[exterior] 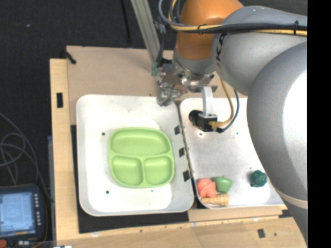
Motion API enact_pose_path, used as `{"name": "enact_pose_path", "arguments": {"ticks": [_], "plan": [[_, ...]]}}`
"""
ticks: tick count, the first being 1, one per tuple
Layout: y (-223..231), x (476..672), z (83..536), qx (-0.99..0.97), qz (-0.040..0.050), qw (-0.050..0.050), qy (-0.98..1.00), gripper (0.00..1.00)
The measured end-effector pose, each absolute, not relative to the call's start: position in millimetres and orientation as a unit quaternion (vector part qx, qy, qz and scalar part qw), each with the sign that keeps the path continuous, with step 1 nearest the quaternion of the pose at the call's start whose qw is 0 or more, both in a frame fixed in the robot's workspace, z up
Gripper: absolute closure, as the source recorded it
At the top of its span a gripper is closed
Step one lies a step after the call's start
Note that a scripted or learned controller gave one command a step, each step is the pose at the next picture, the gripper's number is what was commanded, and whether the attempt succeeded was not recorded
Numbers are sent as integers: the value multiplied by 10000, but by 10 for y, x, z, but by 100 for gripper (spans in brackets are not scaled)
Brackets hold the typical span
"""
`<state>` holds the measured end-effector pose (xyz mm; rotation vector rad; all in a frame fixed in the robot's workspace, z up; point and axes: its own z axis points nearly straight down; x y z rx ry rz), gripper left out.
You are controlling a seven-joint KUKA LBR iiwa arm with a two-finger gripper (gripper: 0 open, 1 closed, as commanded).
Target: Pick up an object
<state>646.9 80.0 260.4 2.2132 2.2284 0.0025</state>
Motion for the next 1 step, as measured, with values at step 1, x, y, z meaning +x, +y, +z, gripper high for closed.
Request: {"name": "enact_pose_path", "arguments": {"ticks": [1], "plan": [[764, 6470, 2605, 7058, -5, 12, 7084, 0]]}}
